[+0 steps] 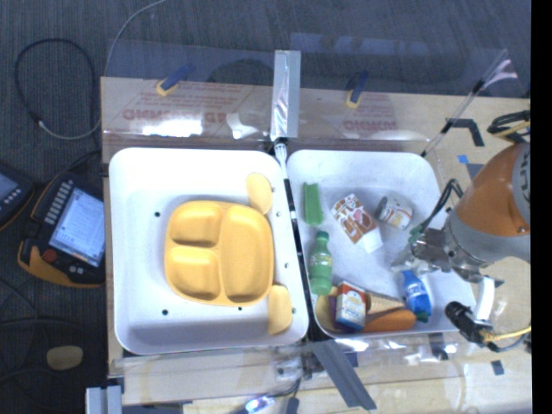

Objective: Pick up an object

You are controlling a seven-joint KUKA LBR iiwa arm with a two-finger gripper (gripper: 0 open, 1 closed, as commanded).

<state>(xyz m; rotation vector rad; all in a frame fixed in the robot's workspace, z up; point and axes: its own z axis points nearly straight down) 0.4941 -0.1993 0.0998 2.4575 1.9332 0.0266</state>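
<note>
1. Step in hand, as I judge it: approach/descent for a pick. The arm reaches over the right side of the right bin [429,172], wrist low above the clutter, nothing lifted yet.
2. Pincer [420,261]: sits just above the blue bottle [417,296], w/ dark linkage hiding the tips. Can't tell if released or clenched; no obj visible between them, so no hold claimed.
3. Likely target, by nearness: blue bottle. It lies on its side on the bin floor, cap end toward the pincer, directly below-adjacent to it in the view. Touching or just apart? Can't tell.
4. Other objs, all rel. to the blue bottle: orange carrot-like piece [390,321] just beside it, toward the bin's near wall; red-white carton [350,307] further left; green bottle [320,264] well left by the divider; small can [395,212] and printed packet [355,218] up-left, near the pincer's far side.
5. Next move calls for: tips straddling the bottle's narrow width, not its length, and a clean drop w/o nudging the carrot piece. Bottle is round, so prob. rolls if pinched off-centre.
6. Left bin [129,231] holds a yellow tray [218,253], well apart from the blue bottle.
</note>
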